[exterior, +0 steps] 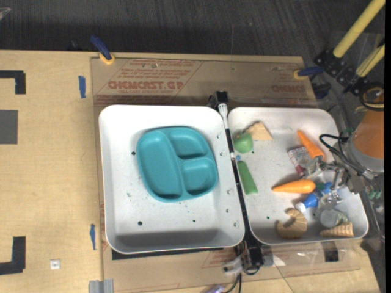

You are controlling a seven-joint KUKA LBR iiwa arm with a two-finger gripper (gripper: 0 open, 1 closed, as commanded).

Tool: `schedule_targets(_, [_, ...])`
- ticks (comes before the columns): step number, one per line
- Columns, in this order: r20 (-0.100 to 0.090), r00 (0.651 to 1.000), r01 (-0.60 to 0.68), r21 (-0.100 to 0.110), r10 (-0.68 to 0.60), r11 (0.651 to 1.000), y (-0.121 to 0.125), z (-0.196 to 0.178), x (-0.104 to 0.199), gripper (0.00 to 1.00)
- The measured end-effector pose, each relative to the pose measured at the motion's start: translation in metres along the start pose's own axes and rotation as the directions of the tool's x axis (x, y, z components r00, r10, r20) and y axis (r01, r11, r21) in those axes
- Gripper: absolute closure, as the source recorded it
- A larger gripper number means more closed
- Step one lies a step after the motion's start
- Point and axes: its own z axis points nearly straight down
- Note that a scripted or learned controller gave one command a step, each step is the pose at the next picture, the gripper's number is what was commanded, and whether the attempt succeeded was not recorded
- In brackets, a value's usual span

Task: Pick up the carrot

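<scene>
The carrot [293, 187] is an orange tapered piece lying on its side in the middle of the right bin [269, 118], its thin tip pointing left. My gripper [331, 189] hangs low over the right part of that bin, just to the right of the carrot's thick end, among cables and small toys. The orange band of the arm [372, 138] is at the bin's right edge. Nothing is visibly held.
Around the carrot lie a second orange piece [309, 144], a green round fruit [243, 143], a green stick [247, 177], a tan wedge [260, 131], a brown bread piece [292, 226], a cone [338, 229] and a blue toy [309, 201]. The left bin [116, 182] holds a teal divided plate [177, 162].
</scene>
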Motion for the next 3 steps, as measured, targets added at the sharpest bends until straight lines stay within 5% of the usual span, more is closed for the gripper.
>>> schedule_targets(1, [-0.010, 0.986, -0.164, -0.002, 0.164, 0.987, 0.015, 0.003, -0.077, 0.00])
schedule_targets(2, [-0.011, 0.980, -0.196, -0.001, 0.196, 0.981, 0.045, 0.000, 0.002, 0.00])
schedule_targets(3, [-0.005, 0.922, -0.387, 0.002, 0.387, 0.922, 0.064, 0.001, -0.042, 0.00])
